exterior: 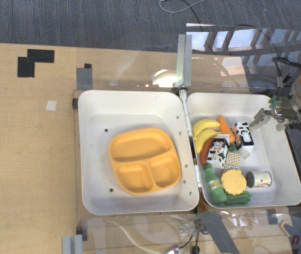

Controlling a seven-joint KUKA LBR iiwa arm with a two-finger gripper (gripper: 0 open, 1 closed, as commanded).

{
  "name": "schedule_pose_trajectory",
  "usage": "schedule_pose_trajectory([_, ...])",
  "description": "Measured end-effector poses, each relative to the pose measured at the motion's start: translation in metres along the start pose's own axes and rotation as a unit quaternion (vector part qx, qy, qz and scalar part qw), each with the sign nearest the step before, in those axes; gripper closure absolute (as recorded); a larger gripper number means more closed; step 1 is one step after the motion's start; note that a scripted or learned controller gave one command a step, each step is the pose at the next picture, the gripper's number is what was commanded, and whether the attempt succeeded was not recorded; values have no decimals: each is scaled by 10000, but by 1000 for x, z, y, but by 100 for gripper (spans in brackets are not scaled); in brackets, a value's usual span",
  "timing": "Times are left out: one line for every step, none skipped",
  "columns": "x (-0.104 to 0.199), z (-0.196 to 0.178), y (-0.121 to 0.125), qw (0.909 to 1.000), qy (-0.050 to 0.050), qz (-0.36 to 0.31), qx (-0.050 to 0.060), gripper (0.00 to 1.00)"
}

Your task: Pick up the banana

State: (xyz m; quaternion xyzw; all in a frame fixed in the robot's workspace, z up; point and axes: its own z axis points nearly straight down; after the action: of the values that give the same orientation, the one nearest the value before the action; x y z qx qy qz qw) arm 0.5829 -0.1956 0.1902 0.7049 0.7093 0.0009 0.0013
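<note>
Camera view, looking down at a slant on the bench.

Left bin [87, 157]: shallow, white, with rounded corners. It holds one yellow-orange divided tray [144, 160], three compartments, lying flat near the middle of the bin and turned slightly off square.

Right bin [283, 157]: shallow, white, set just beside the left bin along a shared centre rim. Its contents are crowded toward the left wall.
- Banana [204, 131]: yellow, curved, lying at the upper left of the pile, close to the centre rim. Nothing grips it.
- Carrot [226, 128]: orange, slanted, touching the banana's right side.
- Red sausage-shaped item [205, 150]: just below the banana.
- Two small black-and-white cartons [219, 153], one beneath the banana, the other [242, 134] to the right of the carrot.
- Green bottle [212, 181]: lying along the left wall in the lower part of the bin.
- Round yellow disc [233, 181]: resting beside the bottle, over a green item.
- Small can [260, 179]: on its side, to the right of the disc, apart from the pile.

Arm: grey, entering from the right edge at the level of the right bin's upper part. Gripper [260, 116]: over the bin's upper right area, well apart from the banana. Whether the claw stands wide or narrow cannot be told at this angle.
</note>
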Motion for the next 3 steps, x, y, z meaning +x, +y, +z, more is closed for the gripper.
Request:
schedule_pose_trajectory([39,54,85,9931,-3,1171,-7,0])
schedule_pose_trajectory([88,102,89,9961,3,882,-18,0])
schedule_pose_trajectory([112,102,89,9982,2,-605,-28,0])
